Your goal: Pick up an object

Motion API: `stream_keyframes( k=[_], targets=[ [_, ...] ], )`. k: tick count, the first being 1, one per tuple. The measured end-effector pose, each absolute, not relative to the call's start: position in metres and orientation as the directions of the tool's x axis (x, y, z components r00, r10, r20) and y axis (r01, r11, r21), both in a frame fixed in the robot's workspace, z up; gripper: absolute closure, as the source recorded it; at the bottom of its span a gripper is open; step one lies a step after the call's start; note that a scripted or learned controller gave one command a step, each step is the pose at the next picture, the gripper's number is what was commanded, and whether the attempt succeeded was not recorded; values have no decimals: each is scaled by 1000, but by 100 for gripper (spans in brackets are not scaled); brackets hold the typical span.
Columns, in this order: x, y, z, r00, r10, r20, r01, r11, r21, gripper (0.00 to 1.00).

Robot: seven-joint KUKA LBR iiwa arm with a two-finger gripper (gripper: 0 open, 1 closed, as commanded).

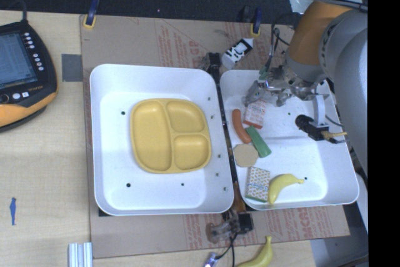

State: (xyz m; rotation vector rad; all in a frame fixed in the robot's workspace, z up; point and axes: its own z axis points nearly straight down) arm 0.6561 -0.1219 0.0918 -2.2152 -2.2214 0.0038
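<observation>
The hand (265, 89) is seen at the right bin's (334, 181) twelve-o'clock rim — whether wide or narrow cannot be told. A banana (282, 186) lies at six o'clock, beside a patterned packet (257, 182) — bare floor remains at three o'clock.
</observation>
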Motion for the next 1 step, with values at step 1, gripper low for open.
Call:
stream_keyframes(
  k=[1],
  targets=[
    [656, -122, 92, -4, 1000, 2, 1000, 4, -6, 0]
  ],
)
